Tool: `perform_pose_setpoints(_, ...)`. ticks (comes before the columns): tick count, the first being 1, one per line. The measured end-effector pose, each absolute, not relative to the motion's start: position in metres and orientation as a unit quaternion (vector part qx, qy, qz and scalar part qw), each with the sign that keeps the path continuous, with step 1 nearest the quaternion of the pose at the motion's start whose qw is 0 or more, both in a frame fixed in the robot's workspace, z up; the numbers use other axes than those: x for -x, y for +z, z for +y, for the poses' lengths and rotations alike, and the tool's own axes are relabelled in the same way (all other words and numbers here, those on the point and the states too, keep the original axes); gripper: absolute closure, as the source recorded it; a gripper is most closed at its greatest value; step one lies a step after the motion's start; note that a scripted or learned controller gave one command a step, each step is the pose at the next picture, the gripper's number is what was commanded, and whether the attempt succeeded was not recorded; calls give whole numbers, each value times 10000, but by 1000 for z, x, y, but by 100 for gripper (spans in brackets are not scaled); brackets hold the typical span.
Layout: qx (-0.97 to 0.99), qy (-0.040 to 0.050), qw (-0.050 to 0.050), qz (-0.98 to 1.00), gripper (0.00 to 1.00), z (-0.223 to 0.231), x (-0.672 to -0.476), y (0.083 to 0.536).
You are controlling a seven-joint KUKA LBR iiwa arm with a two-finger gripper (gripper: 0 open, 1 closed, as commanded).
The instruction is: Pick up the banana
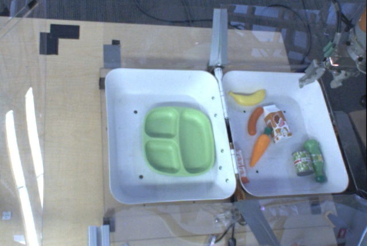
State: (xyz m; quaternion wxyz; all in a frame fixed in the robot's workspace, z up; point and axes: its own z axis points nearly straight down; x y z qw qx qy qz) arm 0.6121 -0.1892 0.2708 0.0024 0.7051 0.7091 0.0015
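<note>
1. One fixed camera looks down at a slant from high above the bench [57, 124].
2. Both bins sit mid-frame: left bin [123, 87], right bin [321, 124].
3. Floor lies beyond the bench.

Glossy green plastic tray [178, 140] in a smooth white bin [123, 124].

Two white bins [114, 141] sit side by side. One green divided plate [178, 140] has three compartments. There is one banana [248, 97], one sausage [254, 120], one carrot [260, 149], one small carton [277, 123], one green bottle [315, 160], and what looks like one can [301, 162].
</note>
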Motion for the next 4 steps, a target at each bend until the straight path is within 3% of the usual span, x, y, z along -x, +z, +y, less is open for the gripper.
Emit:
perform_pose_setpoints(1,-7000,15,19,7142,0,-148,-609,169)
perform_pose_setpoints(2,-7167,36,45,6974,0,-157,-567,89)
perform_pose_setpoints(3,-7158,64,79,6983,100,-156,-571,102)
perform_pose_setpoints(4,-7147,34,27,6995,100,-58,-590,187)
